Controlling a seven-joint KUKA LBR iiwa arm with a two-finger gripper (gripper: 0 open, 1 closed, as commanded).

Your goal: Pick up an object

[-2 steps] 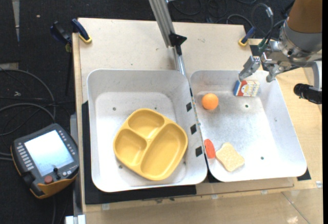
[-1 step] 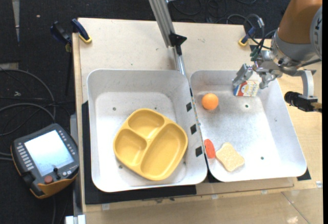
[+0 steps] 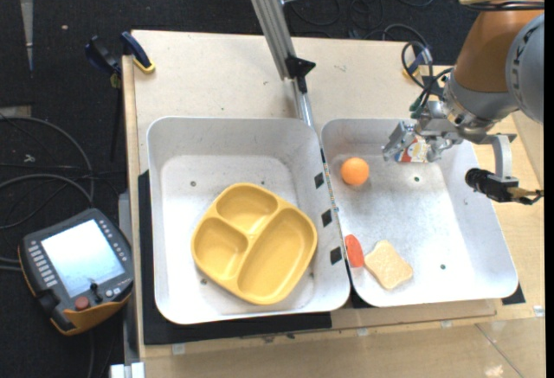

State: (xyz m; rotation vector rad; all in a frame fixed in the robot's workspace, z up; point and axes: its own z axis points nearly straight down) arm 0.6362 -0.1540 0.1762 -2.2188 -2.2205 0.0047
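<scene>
Hand (image 3: 414,145) hangs over the top of the right bin (image 3: 472,233); whether it grips anything, I cannot tell. An orange ball (image 3: 354,171) sits left of it. Toast (image 3: 388,265) lies lower down. A yellow plate (image 3: 254,241) fills the left bin (image 3: 169,151).

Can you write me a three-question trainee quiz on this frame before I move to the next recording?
1. True or false: the yellow divided plate lies in the left bin.
2. Which thing lies nearest the gripper? A) orange ball B) toast slice C) small red-orange piece
3. Fill in: the toast slice and the small red-orange piece lie near the ____ edge of the right bin.

Key: 1 true; 2 A; 3 front (nearest the camera).
</scene>
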